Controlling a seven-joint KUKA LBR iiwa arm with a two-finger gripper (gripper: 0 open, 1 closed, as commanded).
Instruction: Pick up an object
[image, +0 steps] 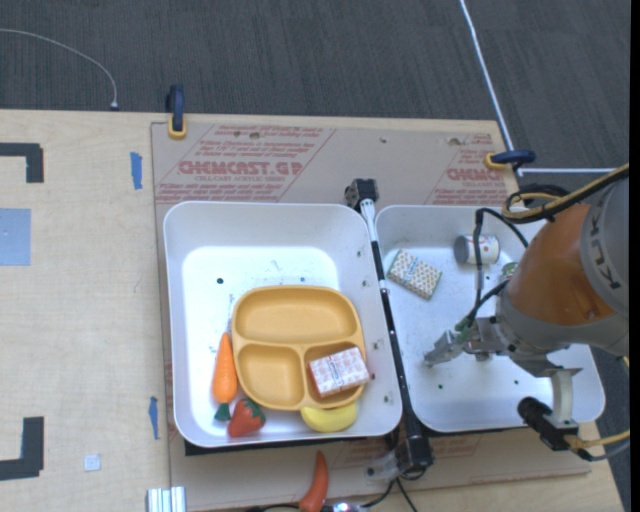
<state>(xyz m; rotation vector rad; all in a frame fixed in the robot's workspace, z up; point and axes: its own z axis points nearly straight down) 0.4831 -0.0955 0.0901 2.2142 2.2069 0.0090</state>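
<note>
My gripper (440, 352) hangs low over the bare floor of the right bin (480, 400), pointing toward its left side, with nothing seen in it. A patterned beige pouch (414, 272) lies at the bin's back left, apart from the gripper. A small grey can (477, 249) lies on its side near the back wall. In the left bin (190, 300) a yellow divided tray (295, 320) holds a small red-and-white box (338, 370). A carrot (225, 368), a strawberry (245, 418) and a banana (330, 415) lie around the tray's edge.
The orange-banded arm (560, 270) covers the right bin's right side. A black bracket (362, 192) sits on the ridge between the bins. A red pepper (317, 480) lies outside, in front of the bins. Clamps (176, 110) hold the board's back corners.
</note>
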